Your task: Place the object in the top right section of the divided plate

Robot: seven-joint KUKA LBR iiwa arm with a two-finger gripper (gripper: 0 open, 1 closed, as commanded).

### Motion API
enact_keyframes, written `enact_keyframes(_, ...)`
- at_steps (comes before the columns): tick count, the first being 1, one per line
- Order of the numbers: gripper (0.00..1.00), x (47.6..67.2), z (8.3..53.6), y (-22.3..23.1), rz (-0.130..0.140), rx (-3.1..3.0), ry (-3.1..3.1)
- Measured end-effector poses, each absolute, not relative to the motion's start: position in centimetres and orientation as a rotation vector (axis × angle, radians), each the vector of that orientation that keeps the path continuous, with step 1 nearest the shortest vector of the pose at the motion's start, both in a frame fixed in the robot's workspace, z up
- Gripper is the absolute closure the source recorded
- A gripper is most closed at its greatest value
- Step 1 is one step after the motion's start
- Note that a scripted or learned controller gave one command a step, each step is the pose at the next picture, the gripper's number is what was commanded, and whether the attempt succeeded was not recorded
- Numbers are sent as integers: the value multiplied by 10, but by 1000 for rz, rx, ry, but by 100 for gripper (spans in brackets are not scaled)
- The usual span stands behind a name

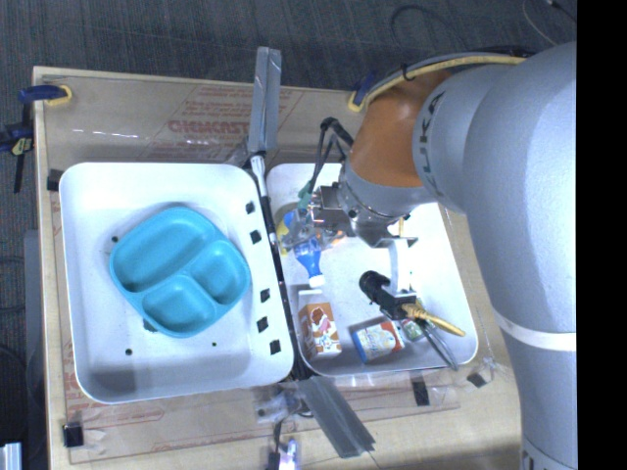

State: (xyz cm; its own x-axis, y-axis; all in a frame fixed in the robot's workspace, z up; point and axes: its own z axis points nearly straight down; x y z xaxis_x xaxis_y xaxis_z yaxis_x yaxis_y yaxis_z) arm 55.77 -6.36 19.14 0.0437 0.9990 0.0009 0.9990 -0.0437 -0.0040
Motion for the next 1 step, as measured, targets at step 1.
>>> enact_keyframes(1,100,610,191,13,5,-2295,-2141)
